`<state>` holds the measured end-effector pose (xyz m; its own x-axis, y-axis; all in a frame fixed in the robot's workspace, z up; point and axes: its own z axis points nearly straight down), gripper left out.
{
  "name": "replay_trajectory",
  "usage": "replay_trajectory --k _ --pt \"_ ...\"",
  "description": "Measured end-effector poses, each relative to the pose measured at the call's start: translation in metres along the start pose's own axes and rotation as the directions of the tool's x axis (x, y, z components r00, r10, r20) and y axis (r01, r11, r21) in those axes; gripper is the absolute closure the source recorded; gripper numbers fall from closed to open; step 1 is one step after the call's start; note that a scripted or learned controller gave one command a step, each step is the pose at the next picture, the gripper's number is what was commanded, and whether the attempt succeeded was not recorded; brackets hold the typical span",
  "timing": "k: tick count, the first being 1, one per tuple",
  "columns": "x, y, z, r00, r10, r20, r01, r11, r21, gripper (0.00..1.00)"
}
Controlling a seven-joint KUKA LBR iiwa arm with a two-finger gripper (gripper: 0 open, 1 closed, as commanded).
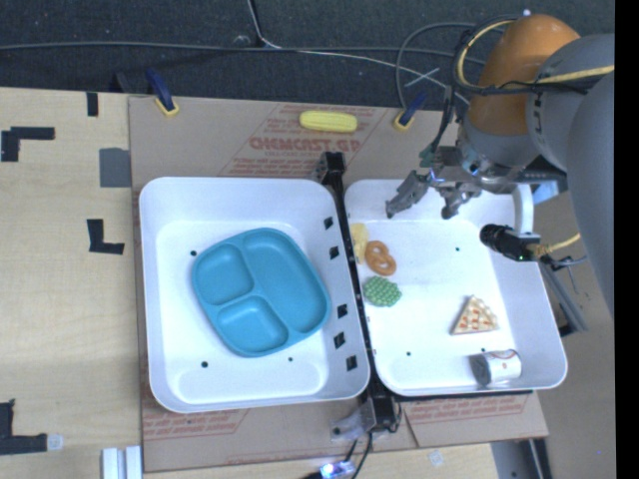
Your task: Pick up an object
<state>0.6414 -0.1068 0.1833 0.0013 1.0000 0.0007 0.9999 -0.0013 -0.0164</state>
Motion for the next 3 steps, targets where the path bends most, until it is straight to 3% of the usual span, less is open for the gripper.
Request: replay_trajectory --k 1,2,3 --pt "0.0 0.003 -0.01 1.0 -0.003 0.001 0.003 1.0 -0.015 0.0" --pt "0.007 0.011 0.047 1.0 -0.004 0.002 0.004 1.0 -0.012 0.0" --pt "0.004 0.011 0.075 1.0 0.0 0.005 0.0 1.0 -0.015 0.0"
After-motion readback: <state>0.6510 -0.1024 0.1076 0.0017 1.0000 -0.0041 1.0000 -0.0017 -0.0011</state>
